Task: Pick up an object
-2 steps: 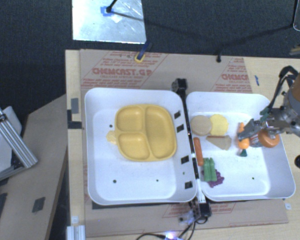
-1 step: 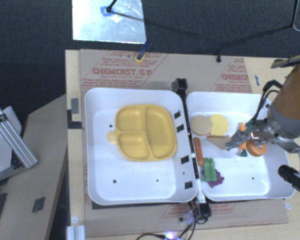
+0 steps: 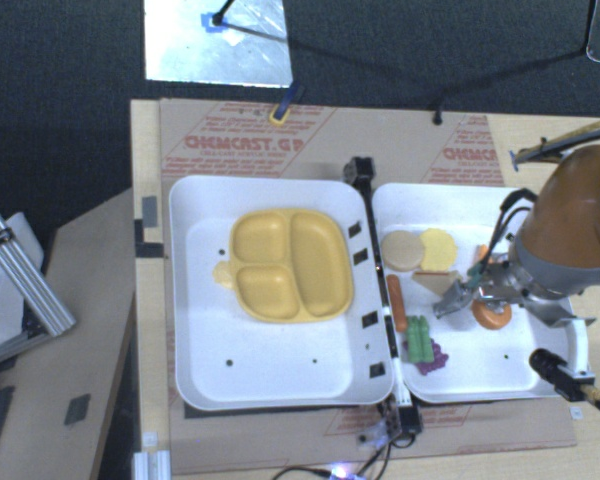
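— What's in the bins?
— The left bin (image 3: 195, 368) has a yellow tray (image 3: 288, 265). The right bin (image 3: 480, 378) has a tan disc (image 3: 401, 250), a yellow disc (image 3: 439, 248), a carrot (image 3: 397, 302), a green piece (image 3: 419, 336) and purple grapes (image 3: 433, 358).
— And the gripper (image 3: 458, 298)?
— It's low in the right bin. An orange piece (image 3: 494, 316) lies just beside it, at four o'clock. Open or shut, I can't tell.

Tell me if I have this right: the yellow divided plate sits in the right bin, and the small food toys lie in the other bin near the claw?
Not quite. The camera view shows the yellow divided plate in the left bin, not the right. The small food toys lie in the other bin, the right bin, near the claw, as you said.
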You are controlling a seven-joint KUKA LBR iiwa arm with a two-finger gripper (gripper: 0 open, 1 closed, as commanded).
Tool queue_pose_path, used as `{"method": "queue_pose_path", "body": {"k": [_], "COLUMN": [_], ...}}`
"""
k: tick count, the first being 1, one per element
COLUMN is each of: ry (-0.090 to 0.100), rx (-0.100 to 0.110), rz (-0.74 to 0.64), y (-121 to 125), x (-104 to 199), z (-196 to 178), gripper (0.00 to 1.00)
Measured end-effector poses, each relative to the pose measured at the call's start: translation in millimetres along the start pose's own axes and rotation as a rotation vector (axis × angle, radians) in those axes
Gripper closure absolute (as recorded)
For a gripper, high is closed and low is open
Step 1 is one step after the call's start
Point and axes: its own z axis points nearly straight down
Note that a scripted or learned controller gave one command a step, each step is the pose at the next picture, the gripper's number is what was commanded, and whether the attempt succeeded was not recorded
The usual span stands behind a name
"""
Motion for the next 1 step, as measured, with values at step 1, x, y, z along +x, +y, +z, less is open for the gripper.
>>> {"method": "queue_pose_path", "body": {"k": [1], "ry": [0.000], "rx": [-0.002], "rz": [0.001], "y": [0.4], "x": [1.0], "z": [42.0], "gripper": [0.00]}}
